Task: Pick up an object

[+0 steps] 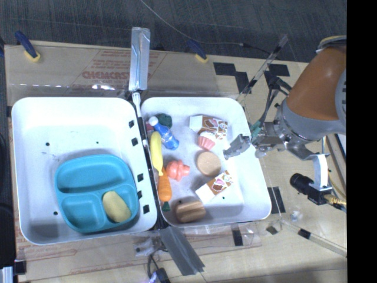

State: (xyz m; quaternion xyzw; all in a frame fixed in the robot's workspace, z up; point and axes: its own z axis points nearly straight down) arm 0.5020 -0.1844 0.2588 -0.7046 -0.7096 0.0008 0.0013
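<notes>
Your jaws hang over the right bin's right rim, near the round tan cookie; you cannot tell whether they are spread or pressed together, and nothing shows between them. A yellow banana, a blue bottle and printed boxes lie in that bin. The left bin holds a blue tray. Red lettering on the desk's cardboard is too blurred to read.

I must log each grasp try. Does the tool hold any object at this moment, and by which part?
Nothing is held. The tool hangs above the right bin's right side, with no object between its fingers; the round cookie lies nearby on the bin floor.
</notes>
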